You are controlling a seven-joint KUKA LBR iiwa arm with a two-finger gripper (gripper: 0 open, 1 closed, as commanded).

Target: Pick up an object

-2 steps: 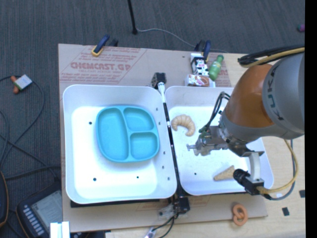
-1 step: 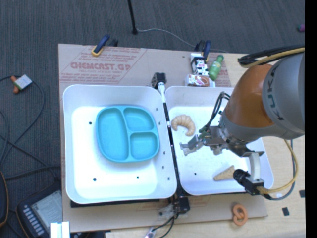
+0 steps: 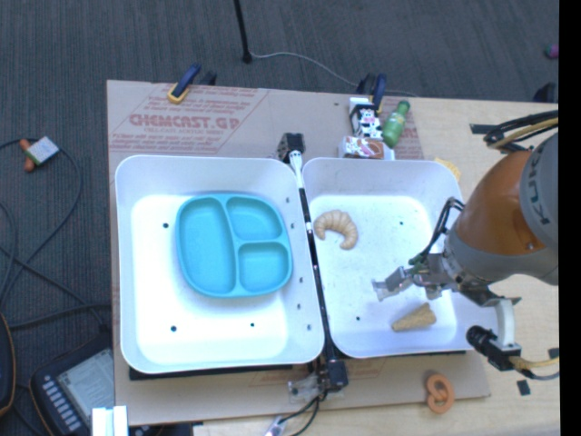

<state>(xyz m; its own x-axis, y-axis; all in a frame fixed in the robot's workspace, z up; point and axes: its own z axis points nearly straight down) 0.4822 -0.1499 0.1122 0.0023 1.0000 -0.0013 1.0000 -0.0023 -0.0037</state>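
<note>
In the right bin (image 3: 390, 175) a tan croissant (image 3: 337, 227) lies near the upper left, and a tan cone-shaped wedge (image 3: 414, 317) lies near the front right. My gripper (image 3: 399, 282) hangs low over the right bin, just above and left of the wedge, well to the right of the croissant. Nothing shows between its fingers. The grey arm with its orange band (image 3: 499, 212) reaches in from the right.
The left bin (image 3: 145, 184) holds a blue three-compartment plate (image 3: 234, 244). A green bottle (image 3: 394, 123) and a small box (image 3: 364, 143) stand on the board behind the right bin. An orange ring (image 3: 439, 391) lies in front of it.
</note>
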